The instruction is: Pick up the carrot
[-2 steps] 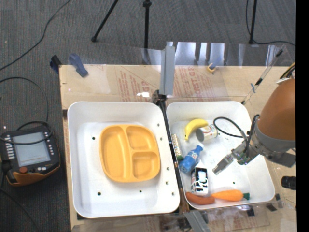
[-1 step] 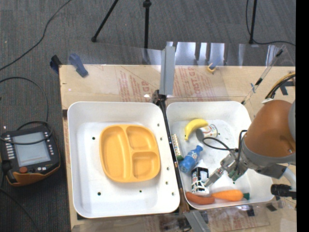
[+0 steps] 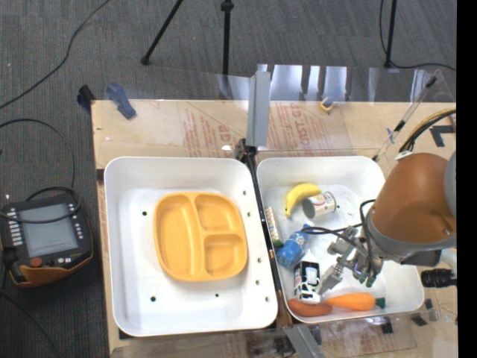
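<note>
The carrot (image 3: 350, 301) lies just below the gripper (image 3: 347, 268), untouched.

Dark grey carpet floor (image 3: 89, 43) all around, black cables (image 3: 45, 125) snaking over it — tripod legs (image 3: 223, 21) planted at the top. A wooden surface (image 3: 171, 125) sits mid-frame, blue tape (image 3: 119, 99) at its corner — and a teach pendant (image 3: 46, 237) lies on the floor, left.
</note>
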### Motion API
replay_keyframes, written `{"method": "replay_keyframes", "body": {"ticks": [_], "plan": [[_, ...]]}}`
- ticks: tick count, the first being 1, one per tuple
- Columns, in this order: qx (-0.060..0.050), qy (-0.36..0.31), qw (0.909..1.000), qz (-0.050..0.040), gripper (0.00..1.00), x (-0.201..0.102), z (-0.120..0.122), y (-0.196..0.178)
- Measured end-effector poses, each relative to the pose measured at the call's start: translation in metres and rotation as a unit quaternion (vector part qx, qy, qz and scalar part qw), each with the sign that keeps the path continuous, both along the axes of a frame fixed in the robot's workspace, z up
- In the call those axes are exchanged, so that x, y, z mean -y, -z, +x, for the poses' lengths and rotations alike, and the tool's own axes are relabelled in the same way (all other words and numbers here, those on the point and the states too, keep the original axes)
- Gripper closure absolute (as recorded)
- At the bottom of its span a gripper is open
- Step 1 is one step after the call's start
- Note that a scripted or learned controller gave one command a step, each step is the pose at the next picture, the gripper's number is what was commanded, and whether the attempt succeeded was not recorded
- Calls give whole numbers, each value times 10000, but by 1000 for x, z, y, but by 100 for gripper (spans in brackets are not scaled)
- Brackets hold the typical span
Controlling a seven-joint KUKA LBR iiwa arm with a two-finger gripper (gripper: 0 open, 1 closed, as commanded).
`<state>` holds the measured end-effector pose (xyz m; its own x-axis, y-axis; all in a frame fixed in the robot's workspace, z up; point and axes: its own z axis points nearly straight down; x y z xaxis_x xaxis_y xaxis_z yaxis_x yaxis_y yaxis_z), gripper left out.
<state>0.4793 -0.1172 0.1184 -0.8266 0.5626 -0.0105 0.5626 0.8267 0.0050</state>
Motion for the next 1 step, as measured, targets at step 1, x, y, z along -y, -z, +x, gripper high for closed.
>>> {"method": "replay_keyframes", "body": {"ticks": [1], "plan": [[-61, 1476, 9890, 21, 0, 42, -3, -81]]}}
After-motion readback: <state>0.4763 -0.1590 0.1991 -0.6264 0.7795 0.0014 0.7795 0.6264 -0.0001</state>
